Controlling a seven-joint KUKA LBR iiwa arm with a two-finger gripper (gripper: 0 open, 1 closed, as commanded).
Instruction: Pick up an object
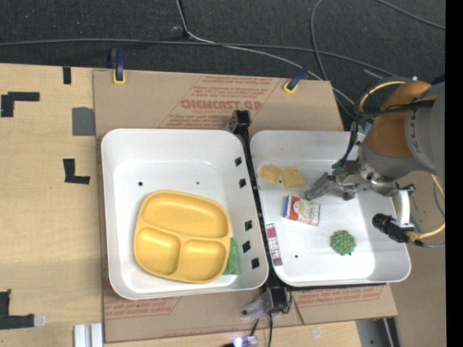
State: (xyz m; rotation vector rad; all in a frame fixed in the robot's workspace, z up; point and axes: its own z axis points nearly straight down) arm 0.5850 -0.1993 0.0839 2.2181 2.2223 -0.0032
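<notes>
The right bin (376,270) holds a flat tan piece (282,175) at its far left, a small red, white and blue carton (300,210) in the middle and a green knobbly ball (343,242) toward the front right. A thin maroon packet (273,243) lies against the bin's left wall. My gripper (320,189) reaches in from the right and hangs low over the bin's middle, just right of the tan piece and just above the carton. Nothing is visibly held in it.
The left bin (119,157) holds a yellow divided tray (182,236) with a green item (232,257) wedged at its right edge. Both bins stand on a cardboard sheet (217,100). Cables (340,20) run across the dark background behind.
</notes>
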